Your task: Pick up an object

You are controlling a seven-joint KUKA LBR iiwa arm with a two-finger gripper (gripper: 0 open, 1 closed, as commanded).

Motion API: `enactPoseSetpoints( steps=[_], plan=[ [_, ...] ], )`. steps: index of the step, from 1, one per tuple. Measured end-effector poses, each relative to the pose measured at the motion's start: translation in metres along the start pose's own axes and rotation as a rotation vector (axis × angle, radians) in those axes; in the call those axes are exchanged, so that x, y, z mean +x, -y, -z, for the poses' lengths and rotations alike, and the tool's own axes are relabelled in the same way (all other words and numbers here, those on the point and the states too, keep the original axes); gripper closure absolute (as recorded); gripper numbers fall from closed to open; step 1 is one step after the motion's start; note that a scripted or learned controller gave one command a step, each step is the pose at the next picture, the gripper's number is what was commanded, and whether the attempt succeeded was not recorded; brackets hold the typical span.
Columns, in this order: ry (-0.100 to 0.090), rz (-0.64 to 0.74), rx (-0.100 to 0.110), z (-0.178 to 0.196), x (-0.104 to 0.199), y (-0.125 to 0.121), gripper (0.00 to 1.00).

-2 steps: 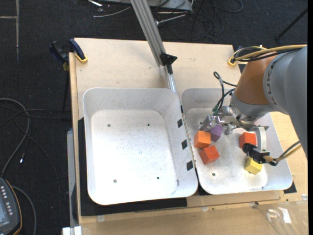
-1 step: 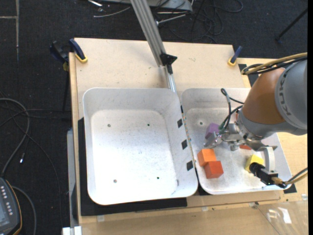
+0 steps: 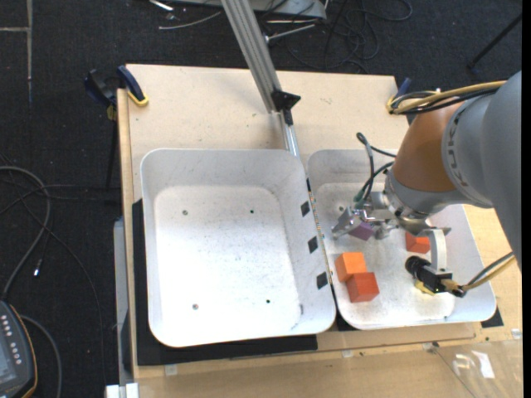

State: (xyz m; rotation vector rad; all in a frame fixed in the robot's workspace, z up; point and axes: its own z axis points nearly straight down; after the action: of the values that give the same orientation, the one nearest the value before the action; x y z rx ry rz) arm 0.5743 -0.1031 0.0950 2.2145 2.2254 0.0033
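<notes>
Your arm reaches in from the right and hangs over the right bin (image 3: 332,171), with the hand (image 3: 362,222) low over the bin's middle. Whether the hand is apart or together you cannot tell from this slant, because the wrist and its metal parts cover it.

A small purple piece (image 3: 363,233) lies right at the hand, partly hidden under it (you cannot say whether it is gripped or merely beside the hand).

Just in front of the hand, toward the near edge of that bin, an orange block (image 3: 351,264) sits touching a darker red-orange block (image 3: 362,288). Another small orange block (image 3: 417,243) lies close under the wrist on its right side.

The left bin (image 3: 158,181) stands alongside, its rim touching the right bin's. Both rest on the pale counter (image 3: 207,106). A slanted metal rail (image 3: 249,40) comes down from the top to where the bins meet.
</notes>
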Motion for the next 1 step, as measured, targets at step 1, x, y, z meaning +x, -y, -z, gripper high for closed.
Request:
enactPoseSetpoints(
  steps=[1],
  plan=[
    [0.000, -0.005, 0.002, 0.0002, -0.0017, 0.0015, 0.00]
  ],
)
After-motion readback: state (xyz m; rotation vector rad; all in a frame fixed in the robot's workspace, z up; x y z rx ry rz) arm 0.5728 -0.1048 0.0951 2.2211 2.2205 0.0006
